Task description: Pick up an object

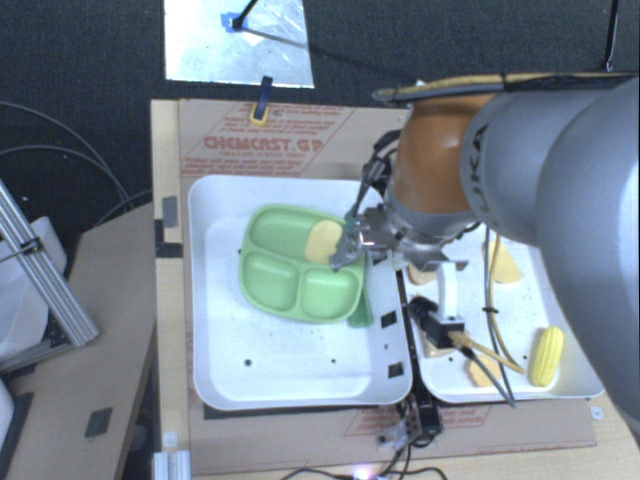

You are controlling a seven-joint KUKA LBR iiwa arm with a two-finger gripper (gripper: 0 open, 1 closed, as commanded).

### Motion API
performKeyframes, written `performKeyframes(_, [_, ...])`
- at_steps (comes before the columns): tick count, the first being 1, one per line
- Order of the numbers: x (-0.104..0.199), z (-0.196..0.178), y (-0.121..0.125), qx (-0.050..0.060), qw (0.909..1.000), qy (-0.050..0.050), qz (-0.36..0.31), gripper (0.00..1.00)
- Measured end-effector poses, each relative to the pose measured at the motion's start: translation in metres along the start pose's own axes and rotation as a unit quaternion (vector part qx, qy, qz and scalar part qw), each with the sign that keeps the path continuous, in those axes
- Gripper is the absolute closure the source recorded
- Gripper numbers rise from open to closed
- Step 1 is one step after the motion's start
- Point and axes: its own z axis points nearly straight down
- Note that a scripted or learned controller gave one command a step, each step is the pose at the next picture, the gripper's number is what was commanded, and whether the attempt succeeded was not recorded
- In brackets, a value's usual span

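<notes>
Lying nearest: corn and an orange scrap in the right bin, both well apart from the claw.
Left bin: white and shallow, with a bare floor and a few dark specks. It holds the plate.
Plate: green with three wells, set toward the bin's right wall. A green scrap touches its lower right rim.
Claw: low over the plate's right rim, beside the upper right well. Cannot tell whether it is spread or pressed together. Nothing seen gripped.
Likely target: yellow piece, pale and rounded, in the upper right well, just beside the claw.
Handling (judgement): looks like light toy food, smooth plastic or foam. Slippery if hard, yielding if soft. Not fragile.
Where to hold (judgement): from above, across its narrower width, clear of the well's ridge.
Risk: pinching the plate rim instead. The plate looks light and may lift or slide along.
Arm: grey with an orange band, covers much of the right bin.
Bench: a cardboard sheet with red print lies under both bins. The bin floors look smooth, so things may skate.
Side: metal frame at left, off the bench.
Room, far: dark carpet with a shiny sheet lying on it.
</notes>
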Motion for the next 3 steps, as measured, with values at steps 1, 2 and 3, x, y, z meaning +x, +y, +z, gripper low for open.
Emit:
performKeyframes(1, [0.065, -0.052, 0.063, -0.002, 1.0, 0.001, -0.002, 0.0])
performKeyframes(2, [0.058, 0.037, -0.002, 0.009, 1.0, -0.001, 0.002, 0.0])
performKeyframes(3, [0.018, -0.001, -0.072, 0.005, 1.0, 0.0, 0.004, 0.0])
